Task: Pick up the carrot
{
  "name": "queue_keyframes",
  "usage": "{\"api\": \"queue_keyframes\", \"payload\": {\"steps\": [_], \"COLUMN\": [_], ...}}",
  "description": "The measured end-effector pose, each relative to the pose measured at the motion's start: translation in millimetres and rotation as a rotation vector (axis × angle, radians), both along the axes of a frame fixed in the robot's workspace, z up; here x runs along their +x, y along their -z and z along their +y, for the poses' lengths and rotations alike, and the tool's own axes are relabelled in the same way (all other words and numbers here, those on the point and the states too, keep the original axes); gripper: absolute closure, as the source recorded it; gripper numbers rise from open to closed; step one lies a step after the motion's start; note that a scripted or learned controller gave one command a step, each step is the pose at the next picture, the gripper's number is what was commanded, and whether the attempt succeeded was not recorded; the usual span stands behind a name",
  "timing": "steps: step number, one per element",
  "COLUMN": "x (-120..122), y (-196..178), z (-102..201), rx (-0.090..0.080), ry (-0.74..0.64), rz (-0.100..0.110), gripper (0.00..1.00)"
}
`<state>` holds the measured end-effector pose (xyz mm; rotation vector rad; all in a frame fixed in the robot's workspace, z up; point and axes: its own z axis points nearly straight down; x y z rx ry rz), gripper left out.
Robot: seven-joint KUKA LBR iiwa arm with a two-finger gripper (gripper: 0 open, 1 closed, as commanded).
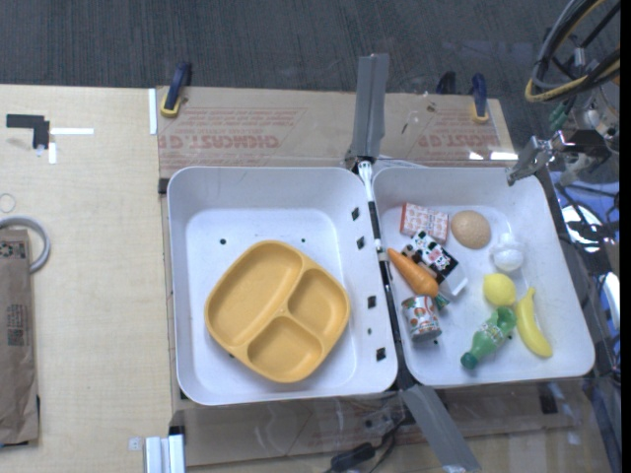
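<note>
Item: carrot [413, 273], orange, tapered, small green stub at its lower-right end.
Location: right bin [572, 363], near its left wall, lying flat and slanted, thin tip toward upper left.
Neighbours: black-and-white carton [434, 255] touching or just beside its upper side; small can [422, 318] just below; red-and-white packet [425, 220] above; brown bun [471, 229], white ball [508, 257], lemon [500, 290], green bottle [489, 337] and banana [533, 323] farther right.
Left bin [187, 264]: holds a yellow divided plate [278, 310].
Pincer [527, 161]: at the right bin's upper right corner, well apart from the carrot; whether wide or narrow cannot be told, and nothing is seen in it.
Handling (judgement): likely a light, stiff toy with a smooth skin, so it may slip or roll.
Grasp point (judgement): across the thick middle, closing crosswise to its length.
Risk (judgement): the carton and the bin wall crowd the approach; a finger may nudge the carton.
Tabletop [79, 264]: pale wood, left of the bins.
</note>
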<state>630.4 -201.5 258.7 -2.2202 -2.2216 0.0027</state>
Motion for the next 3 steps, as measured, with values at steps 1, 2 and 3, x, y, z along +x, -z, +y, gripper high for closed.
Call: {"api": "queue_keyframes", "payload": {"steps": [1,2,3], "x": [28.8,29.0,19.7], "y": [41.2,43.0,-36.5], "z": [49.1,8.7,7.2], "rx": [-0.001,-0.003,-0.003], "ry": [-0.192,-0.375,-0.469], "rz": [-0.001,-0.003,-0.003], "gripper": [0.00,0.00,0.00]}}
